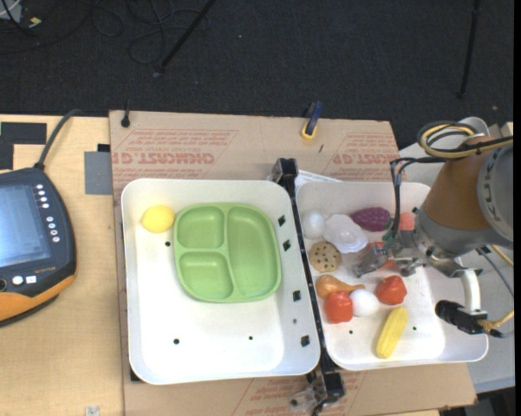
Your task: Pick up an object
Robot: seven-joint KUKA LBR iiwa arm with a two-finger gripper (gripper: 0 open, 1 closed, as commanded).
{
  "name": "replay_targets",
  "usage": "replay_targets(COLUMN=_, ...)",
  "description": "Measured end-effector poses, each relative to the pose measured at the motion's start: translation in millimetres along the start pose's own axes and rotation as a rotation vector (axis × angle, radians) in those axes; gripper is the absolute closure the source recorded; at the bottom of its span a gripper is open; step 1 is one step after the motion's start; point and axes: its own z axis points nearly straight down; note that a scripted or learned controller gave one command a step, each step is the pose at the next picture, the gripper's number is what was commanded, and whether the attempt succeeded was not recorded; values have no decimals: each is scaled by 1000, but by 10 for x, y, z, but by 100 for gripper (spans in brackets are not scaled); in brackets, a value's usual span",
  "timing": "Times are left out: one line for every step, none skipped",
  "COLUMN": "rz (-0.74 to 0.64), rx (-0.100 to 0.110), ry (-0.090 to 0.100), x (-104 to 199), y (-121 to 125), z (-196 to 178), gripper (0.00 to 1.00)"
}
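Claw (383, 256) among nine toy foods (392, 332) in right bin (468, 350)

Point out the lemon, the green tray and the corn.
lemon (157, 219), camera view, middle of the fruit
green tray (226, 252), camera view, central divider
corn (392, 332), camera view, middle of the cob

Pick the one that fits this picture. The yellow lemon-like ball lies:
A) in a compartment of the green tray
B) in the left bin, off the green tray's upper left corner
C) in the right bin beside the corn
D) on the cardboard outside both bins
B: the yellow ball rests on the left bin floor, just outside the green tray.
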Motion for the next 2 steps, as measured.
replay_targets(rz=3, rx=-1, ry=0, x=-16, y=4, z=-125, gripper=100)
replay_targets(rz=7, rx=-8, ry=-3, x=-108, y=69, z=-609, gripper=100)
